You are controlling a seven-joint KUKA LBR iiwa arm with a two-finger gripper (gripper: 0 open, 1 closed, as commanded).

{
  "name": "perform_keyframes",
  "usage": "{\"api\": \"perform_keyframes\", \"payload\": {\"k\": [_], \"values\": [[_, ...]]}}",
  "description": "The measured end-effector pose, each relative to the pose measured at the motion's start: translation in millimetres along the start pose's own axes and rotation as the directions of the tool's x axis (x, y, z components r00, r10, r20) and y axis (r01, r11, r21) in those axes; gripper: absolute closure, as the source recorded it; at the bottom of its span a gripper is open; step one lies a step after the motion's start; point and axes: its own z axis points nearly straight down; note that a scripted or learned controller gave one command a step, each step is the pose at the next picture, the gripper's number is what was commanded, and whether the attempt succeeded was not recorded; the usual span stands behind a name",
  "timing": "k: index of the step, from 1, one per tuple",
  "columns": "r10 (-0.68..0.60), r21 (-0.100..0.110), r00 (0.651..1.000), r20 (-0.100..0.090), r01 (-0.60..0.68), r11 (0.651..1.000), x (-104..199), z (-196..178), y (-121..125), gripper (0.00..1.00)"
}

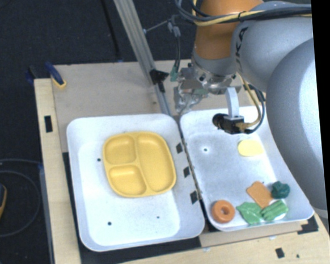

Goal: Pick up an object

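My gripper (186,98) hangs below the orange wrist band, over the far edge where the two bins meet. Nothing shows in its grasp. In the right bin (213,170) lie a pale yellow disc (250,147), an orange ring (222,210), an orange block (259,193), light green pieces (263,212) and a dark green piece (280,190). These are clustered at the near right corner, apart from the gripper. A yellow divided plate (139,163) sits in the left bin (92,219).
A metal post (138,45) rises at a slant just left of the gripper. A black part with cables (228,122) hangs from the arm over the right bin's far end. The big grey arm body (292,90) covers the right side.
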Motion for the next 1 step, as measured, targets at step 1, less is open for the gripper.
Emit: {"api": "perform_keyframes", "payload": {"k": [1], "values": [[0.001, 0.002, 1.0, 0.001, -0.001, 1.0, 54.1, 11.7, -6.8, 1.0]]}}
